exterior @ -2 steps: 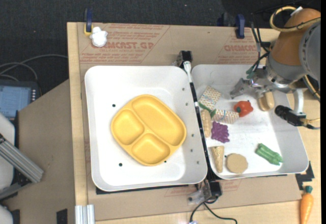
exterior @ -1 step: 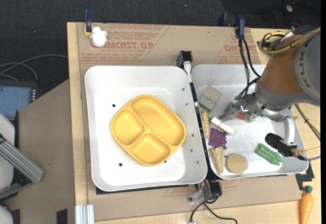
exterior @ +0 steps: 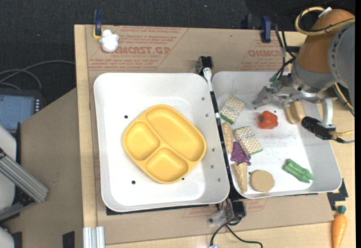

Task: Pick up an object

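Glossy white bins [exterior: 107,128], compartmented yellow plate [exterior: 163,142].

Two bins sit side by side on the surface [exterior: 84,128]. The left bin [exterior: 107,100] holds a divided plate [exterior: 163,142]. In the right bin [exterior: 321,168], a tomato [exterior: 268,120] lies far, a cookie [exterior: 262,180] near, a pepper [exterior: 297,169] to the cookie's right.
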Robot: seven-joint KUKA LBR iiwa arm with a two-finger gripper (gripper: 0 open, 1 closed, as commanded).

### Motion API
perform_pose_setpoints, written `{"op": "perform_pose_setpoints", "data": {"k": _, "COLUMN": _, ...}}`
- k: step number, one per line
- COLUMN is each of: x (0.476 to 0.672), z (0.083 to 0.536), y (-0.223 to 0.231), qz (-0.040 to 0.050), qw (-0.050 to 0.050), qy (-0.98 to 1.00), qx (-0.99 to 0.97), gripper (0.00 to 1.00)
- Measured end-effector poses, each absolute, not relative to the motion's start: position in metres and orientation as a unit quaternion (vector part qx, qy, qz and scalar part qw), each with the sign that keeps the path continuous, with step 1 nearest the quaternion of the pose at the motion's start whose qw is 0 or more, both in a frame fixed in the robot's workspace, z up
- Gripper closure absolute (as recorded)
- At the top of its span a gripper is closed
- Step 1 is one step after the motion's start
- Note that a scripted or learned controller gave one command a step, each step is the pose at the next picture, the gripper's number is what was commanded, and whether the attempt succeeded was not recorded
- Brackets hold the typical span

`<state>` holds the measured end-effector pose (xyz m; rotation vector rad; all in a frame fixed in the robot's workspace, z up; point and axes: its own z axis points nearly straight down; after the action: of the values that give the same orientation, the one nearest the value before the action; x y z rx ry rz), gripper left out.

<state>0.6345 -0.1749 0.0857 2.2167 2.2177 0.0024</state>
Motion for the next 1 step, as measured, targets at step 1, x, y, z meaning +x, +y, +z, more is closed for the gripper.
{"op": "perform_pose_setpoints", "data": {"k": 1, "x": 0.5784, "z": 0.0842, "y": -0.1284, "qz": -0.0008, "qw": -0.003, "qy": 0.708, "qx": 0.707, "gripper": 0.00}}
